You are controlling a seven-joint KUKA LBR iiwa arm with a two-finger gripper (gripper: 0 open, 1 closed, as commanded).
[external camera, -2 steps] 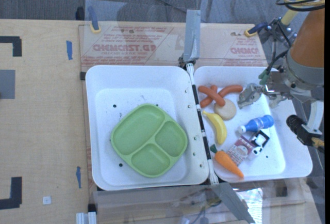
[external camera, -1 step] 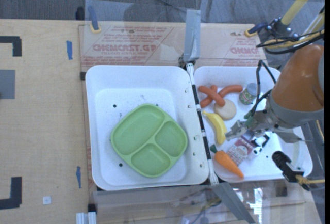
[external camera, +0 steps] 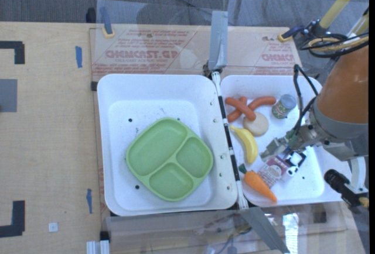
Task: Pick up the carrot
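Nearest the camera, the carrot (external camera: 259,185) lies in the right bin's (external camera: 310,191) near corner, touching a small packet (external camera: 271,171). Just beyond, the gripper (external camera: 282,146) hovers; whether its jaws are apart I cannot tell. It should descend across the carrot's middle, avoiding the banana (external camera: 246,143) farther back.

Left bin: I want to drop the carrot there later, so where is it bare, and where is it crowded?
The left bin is bare along its far wall and near-left corner, around the green divided plate. The right bin is crowded: sausages, banana, carrot and packet fill its left half, beside the gripper.
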